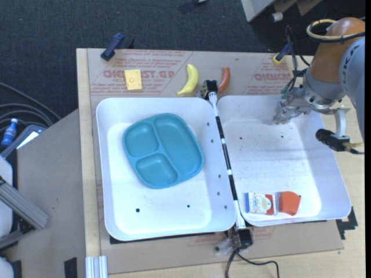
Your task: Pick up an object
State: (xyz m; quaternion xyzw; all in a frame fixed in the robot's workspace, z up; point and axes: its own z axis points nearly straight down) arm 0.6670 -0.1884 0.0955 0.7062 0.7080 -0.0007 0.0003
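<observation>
A small carton (272, 203), white and blue with an orange-red end, lies on its side near the front edge of the right bin (278, 155). A blue divided plate (163, 150) rests in the left bin (116, 196). My gripper (286, 112) hangs low over the far part of the right bin, well away from the carton, with nothing seen in it. The grey arm with its orange band (333, 57) comes in from the upper right.
A yellow banana (189, 80) and a brown-orange sausage (224, 79) lie on the cardboard behind the bins, beside a small yellow square (133, 80). A black strip (223, 149) runs between the bins. Cables and gear lie on the floor at left.
</observation>
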